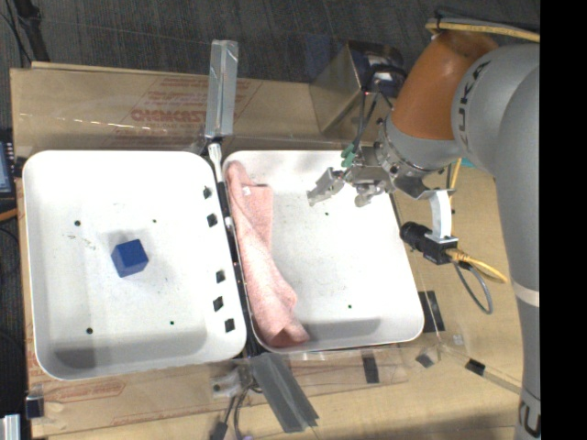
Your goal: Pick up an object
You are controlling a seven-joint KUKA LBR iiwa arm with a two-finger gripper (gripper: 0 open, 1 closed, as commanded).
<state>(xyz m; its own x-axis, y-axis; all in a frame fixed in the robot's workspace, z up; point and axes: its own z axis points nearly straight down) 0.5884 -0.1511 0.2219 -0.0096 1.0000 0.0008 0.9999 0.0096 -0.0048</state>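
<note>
the gripper (347, 191) hangs released, fingers spread, over the right bin (367, 273), upper centre-right of the frame. the pink cloth (261, 259) lies left of it along the bin's left wall, long axis top-to-bottom. the blue cube (130, 257) sits farther left.

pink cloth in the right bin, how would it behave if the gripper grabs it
The pink cloth lies bunched along the right bin's left wall, so it is probably floppy and would sag from a pinch. It looks light. The gripper might catch only one fold.
</note>
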